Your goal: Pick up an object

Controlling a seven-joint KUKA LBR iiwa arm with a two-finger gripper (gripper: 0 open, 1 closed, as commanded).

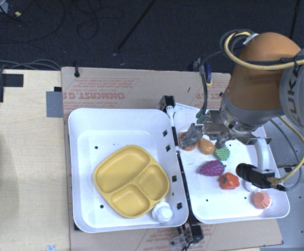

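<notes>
Though half-hidden, gripper (198, 136) beside orange fruit (206, 147)

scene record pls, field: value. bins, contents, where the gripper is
left bin: yellow tray; small white thing at the tray's near corner
right bin: orange piece, green piece, grapes, red piece, pink piece
gripper: over the right bin's far left part, at the orange piece
grasp: cannot tell from this view
likely target: orange piece, as the closest item
</notes>
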